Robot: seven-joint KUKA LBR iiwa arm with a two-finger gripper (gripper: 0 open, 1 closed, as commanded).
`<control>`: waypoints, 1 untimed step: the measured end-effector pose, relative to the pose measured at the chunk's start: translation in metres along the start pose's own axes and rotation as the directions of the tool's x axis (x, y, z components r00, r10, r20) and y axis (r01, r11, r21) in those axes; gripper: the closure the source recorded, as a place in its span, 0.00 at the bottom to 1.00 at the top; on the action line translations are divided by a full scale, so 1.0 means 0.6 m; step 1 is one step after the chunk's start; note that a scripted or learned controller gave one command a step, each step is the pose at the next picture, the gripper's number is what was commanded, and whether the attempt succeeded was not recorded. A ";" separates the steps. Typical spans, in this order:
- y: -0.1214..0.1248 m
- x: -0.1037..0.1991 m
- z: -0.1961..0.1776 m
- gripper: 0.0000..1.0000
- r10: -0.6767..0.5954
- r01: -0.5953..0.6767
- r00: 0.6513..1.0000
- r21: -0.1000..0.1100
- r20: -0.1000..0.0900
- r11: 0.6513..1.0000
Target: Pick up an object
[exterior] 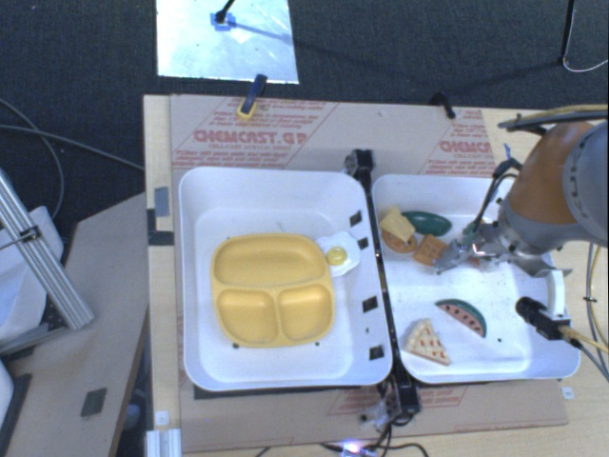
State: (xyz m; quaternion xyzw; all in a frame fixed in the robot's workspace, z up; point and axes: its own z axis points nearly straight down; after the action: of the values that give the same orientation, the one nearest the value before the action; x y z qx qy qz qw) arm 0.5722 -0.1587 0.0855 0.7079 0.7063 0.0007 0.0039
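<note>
Nothing is lifted yet: the gripper [455,258] hangs low in the right bin [504,365] beside the waffle [430,249]; its jaws' state I cannot tell.

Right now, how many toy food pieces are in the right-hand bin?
5: a cheese wedge, dark green piece and waffle clustered at the far left, a watermelon slice mid-bin, a pizza slice near the front. The arm may hide more.

Yellow tray [273,288], white bins [200,284]
</note>
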 end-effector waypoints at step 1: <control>0.017 -0.086 -0.046 0.00 -0.001 0.001 1.000 0.001 -0.001 1.000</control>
State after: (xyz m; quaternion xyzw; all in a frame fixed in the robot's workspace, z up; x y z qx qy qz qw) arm 0.5823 -0.2099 0.1133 0.7076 0.7066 0.0005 0.0033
